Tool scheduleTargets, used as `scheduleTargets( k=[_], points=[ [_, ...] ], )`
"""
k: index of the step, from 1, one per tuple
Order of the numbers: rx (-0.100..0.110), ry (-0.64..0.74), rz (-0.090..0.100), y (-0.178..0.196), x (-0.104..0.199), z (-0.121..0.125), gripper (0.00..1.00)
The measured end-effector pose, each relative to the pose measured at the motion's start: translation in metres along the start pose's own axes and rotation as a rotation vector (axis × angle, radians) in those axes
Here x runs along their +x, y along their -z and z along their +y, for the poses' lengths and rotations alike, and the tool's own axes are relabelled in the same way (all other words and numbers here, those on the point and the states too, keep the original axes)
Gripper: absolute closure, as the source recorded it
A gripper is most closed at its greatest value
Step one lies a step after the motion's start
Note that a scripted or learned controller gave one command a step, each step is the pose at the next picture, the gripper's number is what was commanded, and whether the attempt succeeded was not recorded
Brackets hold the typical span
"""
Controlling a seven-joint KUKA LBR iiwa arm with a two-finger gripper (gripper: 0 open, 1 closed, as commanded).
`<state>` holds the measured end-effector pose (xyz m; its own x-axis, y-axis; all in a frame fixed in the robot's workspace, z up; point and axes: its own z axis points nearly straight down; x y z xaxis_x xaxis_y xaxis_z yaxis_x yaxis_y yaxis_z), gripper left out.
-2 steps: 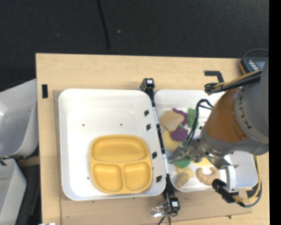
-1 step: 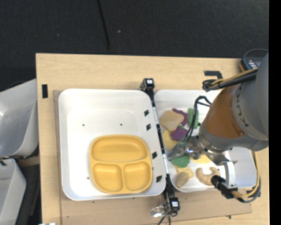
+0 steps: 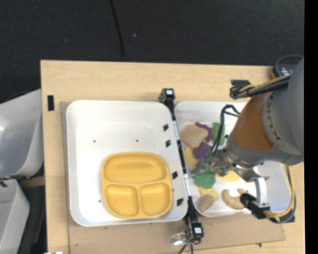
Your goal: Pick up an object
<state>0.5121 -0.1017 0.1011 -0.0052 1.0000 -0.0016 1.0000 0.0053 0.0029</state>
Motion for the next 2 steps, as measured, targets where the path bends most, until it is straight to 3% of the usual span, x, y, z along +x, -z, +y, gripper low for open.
scheduleTargets(
  k=[1,2],
  points=[
    [-0.002,-0.004,0.000,0.022,-0.002,-0.008,0.00],
    [0.004,-0.010,0.002,-0.001,-0.006,-0.023,0.00]
  ],
)
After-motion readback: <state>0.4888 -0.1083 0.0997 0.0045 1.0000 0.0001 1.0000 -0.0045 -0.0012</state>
